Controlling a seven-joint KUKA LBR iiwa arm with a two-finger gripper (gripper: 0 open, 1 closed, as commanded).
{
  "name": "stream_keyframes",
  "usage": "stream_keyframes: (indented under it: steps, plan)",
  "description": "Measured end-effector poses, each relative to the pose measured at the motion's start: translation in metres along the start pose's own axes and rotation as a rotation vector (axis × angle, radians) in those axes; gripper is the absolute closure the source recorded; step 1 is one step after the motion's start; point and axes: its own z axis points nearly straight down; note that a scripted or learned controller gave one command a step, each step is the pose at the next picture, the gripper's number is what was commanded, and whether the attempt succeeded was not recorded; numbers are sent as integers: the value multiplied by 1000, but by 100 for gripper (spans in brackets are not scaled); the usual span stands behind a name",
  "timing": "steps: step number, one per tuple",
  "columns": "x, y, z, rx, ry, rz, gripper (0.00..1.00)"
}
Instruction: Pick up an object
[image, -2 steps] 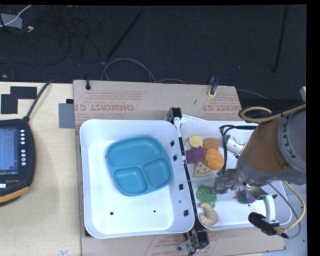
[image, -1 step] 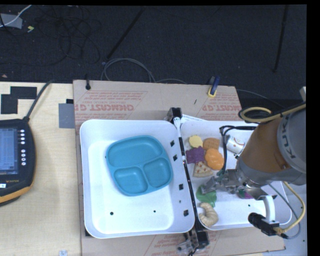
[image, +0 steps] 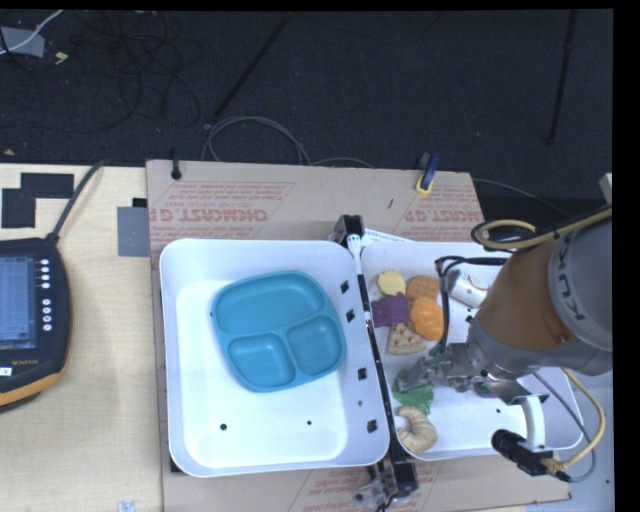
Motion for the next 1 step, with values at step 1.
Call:
stream_keyframes:
  steps: [1]
  plan:
    - [0,1,-10,0,2,2,100]
